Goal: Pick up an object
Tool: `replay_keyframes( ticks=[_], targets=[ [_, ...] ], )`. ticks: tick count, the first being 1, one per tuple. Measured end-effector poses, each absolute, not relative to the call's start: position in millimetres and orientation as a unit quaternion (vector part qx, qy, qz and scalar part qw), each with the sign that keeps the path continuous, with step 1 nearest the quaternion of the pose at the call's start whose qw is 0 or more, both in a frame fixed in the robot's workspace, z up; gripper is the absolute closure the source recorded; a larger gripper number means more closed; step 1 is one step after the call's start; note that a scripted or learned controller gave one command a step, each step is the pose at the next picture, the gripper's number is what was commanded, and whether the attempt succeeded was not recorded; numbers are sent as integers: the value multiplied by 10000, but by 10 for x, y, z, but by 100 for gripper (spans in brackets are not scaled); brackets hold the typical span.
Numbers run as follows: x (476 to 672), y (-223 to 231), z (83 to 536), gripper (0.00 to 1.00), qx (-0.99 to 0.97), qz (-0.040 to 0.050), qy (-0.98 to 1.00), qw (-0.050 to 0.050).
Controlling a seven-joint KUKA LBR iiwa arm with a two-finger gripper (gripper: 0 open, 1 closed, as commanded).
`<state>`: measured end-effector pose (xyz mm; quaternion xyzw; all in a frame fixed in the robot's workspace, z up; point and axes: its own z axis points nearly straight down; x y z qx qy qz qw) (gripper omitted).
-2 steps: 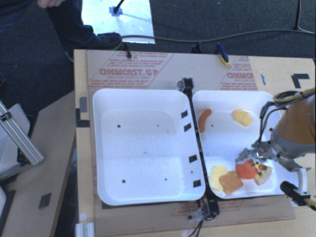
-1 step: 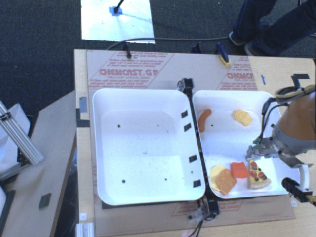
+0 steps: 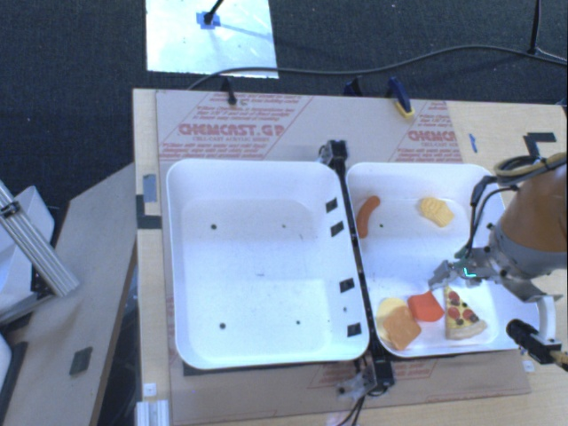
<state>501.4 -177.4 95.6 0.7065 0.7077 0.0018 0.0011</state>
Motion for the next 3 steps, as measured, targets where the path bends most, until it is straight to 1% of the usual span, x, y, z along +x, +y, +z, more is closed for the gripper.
replay_keyframes(
  ticks=[1, 2, 3],
  targets=[
    [4877, -1258, 850, 0, 7049, 14, 7093, 19],
    [5426, -1753, 854, 0, 7060, 10, 7082, 41],
    [6097, -1991, 936, 0, 7049, 19, 7093, 47]
  ],
)
